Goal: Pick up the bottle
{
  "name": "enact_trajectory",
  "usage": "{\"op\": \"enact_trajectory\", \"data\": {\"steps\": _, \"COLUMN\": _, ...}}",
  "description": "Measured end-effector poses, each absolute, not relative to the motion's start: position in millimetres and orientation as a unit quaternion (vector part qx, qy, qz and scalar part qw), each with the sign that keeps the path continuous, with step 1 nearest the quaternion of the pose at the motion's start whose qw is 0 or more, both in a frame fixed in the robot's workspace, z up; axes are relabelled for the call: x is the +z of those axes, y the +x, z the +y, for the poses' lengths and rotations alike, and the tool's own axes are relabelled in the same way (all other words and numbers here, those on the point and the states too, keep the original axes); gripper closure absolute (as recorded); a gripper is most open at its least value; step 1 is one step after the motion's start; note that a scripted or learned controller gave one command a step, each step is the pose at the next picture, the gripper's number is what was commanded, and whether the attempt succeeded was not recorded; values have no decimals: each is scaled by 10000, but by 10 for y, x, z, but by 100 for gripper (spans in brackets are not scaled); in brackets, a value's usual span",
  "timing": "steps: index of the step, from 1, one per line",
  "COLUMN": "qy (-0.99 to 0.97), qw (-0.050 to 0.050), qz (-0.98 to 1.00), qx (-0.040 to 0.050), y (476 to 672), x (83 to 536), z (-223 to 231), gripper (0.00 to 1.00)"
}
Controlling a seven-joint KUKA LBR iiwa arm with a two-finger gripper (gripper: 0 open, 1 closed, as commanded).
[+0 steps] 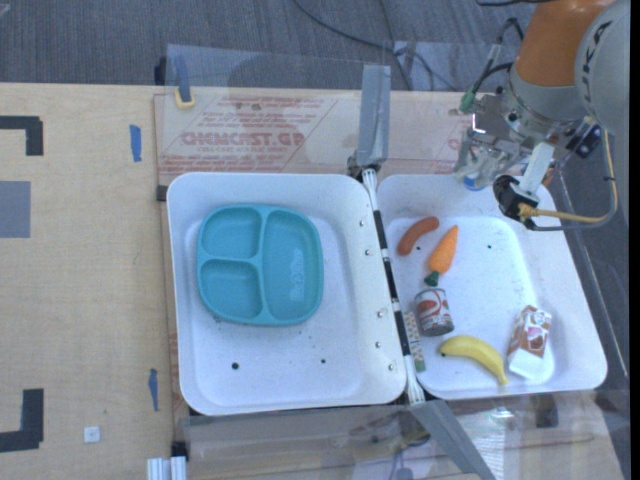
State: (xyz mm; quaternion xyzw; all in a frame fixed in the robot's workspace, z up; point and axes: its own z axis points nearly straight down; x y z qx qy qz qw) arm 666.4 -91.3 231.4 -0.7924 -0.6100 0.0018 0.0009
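Observation:
The bottle [529,341] lies on its side in the front right corner of the right bin [560,268]; it has a brown and white label and a white end pointing toward the front. My gripper [481,165] hangs over the back edge of that bin, well behind the bottle and apart from it. Nothing shows in its grasp.
The right bin also holds a sausage [417,234], a carrot [444,250], a small can [433,311] and a banana [476,356] just left of the bottle. A teal divided plate [260,265] sits in the left bin [345,368]. A black cable loops beside the wrist.

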Motion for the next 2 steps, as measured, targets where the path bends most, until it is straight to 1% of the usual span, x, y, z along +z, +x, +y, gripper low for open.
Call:
{"op": "enact_trajectory", "data": {"steps": 1, "qy": -8109, "qw": 11, "qz": -5852, "qx": 26, "y": 6661, "x": 2317, "z": -732, "gripper": 100}}
{"op": "enact_trajectory", "data": {"steps": 2, "qy": -8495, "qw": -12, "qz": -5275, "qx": 4, "y": 6669, "x": 2302, "z": -1141, "gripper": 100}}
